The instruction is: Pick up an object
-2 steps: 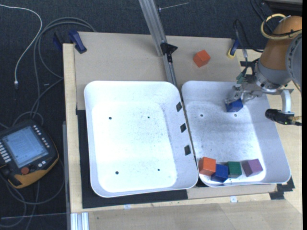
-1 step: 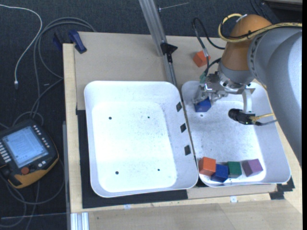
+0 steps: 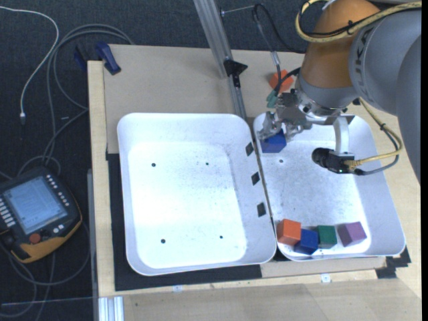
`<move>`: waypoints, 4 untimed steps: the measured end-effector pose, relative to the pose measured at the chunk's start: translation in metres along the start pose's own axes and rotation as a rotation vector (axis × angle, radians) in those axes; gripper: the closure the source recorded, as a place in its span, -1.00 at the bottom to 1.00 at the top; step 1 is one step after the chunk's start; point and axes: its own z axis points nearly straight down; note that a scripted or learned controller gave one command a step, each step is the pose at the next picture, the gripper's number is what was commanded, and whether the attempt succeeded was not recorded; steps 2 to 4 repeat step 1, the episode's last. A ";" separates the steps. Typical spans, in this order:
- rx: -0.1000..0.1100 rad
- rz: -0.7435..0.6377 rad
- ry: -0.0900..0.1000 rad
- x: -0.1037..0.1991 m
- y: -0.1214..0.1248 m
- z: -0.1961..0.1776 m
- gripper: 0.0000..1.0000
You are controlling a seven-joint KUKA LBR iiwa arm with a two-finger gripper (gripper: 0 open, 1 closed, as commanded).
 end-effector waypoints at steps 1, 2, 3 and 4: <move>0.003 -0.003 0.000 0.075 0.009 -0.015 1.00; 0.003 -0.003 0.000 0.075 0.009 -0.015 1.00; 0.003 -0.003 0.000 0.075 0.009 -0.015 1.00; 0.003 -0.003 0.000 0.075 0.009 -0.015 1.00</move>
